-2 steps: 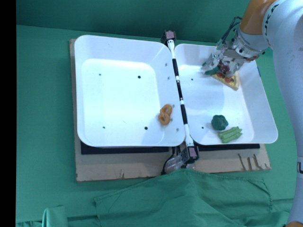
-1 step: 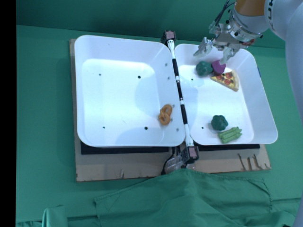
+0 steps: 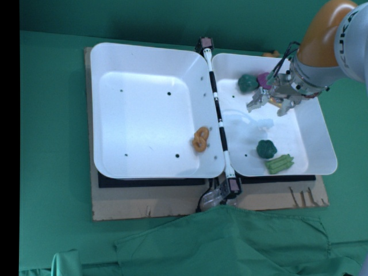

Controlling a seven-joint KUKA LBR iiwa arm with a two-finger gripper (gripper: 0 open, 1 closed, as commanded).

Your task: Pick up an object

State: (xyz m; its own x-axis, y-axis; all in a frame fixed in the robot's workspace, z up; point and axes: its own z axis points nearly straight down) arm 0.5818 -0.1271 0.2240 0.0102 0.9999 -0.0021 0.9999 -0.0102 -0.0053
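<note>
My gripper hangs over the back half of the right bin, its two fingers spread open and pointing down at the bin floor. A small orange-yellow piece shows just under the wrist, between the fingers; whether they touch it I cannot tell. A dark green lump and a magenta object lie just left of the gripper, the magenta one partly hidden by it. A clear plastic item lies below the gripper. Near the front lie a dark green broccoli-like piece and a light green bundle.
An orange pretzel-shaped object rests in the left bin by its right wall. A black-and-white bar runs between the bins. Green cloth bunches in front of the bench. A small orange thing sits behind the right bin.
</note>
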